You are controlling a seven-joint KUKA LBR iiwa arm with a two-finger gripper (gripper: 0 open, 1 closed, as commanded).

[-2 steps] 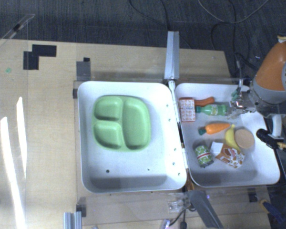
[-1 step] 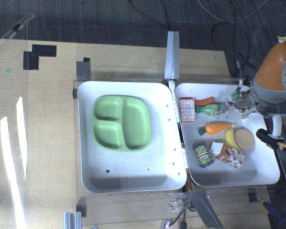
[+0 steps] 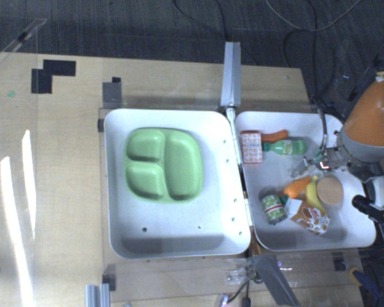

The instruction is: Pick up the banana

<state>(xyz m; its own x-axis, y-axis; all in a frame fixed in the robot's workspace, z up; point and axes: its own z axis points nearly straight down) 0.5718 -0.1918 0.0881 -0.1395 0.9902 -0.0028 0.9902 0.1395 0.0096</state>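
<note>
White right bin (image 3: 352, 235) holds short yellow banana (image 3: 313, 195).

No legible text, print on carton (image 3: 251, 146) and pouch (image 3: 311, 219) too blurred

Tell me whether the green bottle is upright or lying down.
Lying down: the green bottle rests on its side in the right bin, beside the red-and-white box.

A robotics lab: wooden bench (image 3: 64, 190) with 2 white bins (image 3: 115, 171), loose cables (image 3: 198, 5) on carpet.
</note>
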